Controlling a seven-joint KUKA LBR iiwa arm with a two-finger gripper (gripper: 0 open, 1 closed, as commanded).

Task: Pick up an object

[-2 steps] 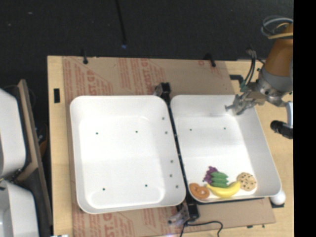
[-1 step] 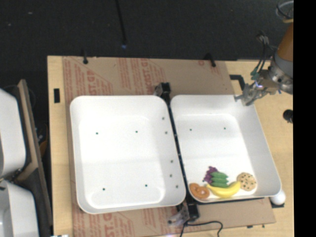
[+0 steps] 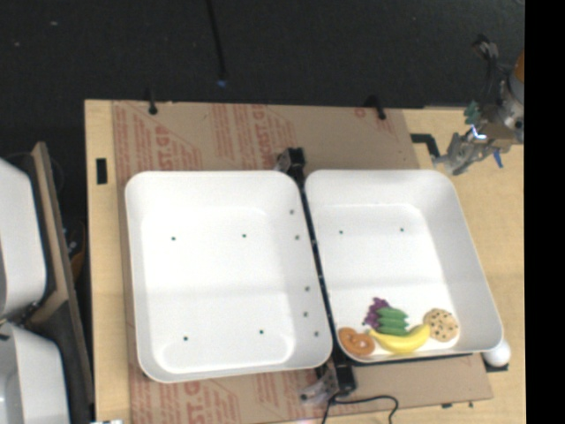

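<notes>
Nearest the camera, along the front edge of the bench, we see a small dark clamp (image 3: 340, 380) with a thin black cable (image 3: 362, 402) curling away from it, set at the seam where the two bins meet. Just behind it, in the near right corner of the right bin (image 3: 388, 201), lies a tight cluster of toy foods: an orange slice-shaped piece (image 3: 356, 342) on the left, a yellow banana (image 3: 403, 340) curving across the middle and touching it, a green pod-like vegetable (image 3: 392, 321) resting just behind the banana, a purple bunch of grapes (image 3: 379, 307) at the vegetable's far left end, and a tan cookie with dark chips (image 3: 440, 324) against the banana's right tip. All five sit close to the bin's front wall. Outside that wall, at the bin's near right corner, a small white ball-like object (image 3: 499, 354) rests on the bench. To the left, the left bin (image 3: 212, 193) lies alongside, the two rims touching along a dark central strip. Both bins sit on a brown cardboard sheet (image 3: 212, 135) printed with red lettering, which covers the wooden bench (image 3: 512, 237). Farther back, beyond the right bin's far right corner and well apart from the toys, we find the gripper (image 3: 465, 151) hanging over the bench, outside both bins; its fingers point down and to the left, with nothing between them, though we cannot tell whether they are spread or closed.
</notes>
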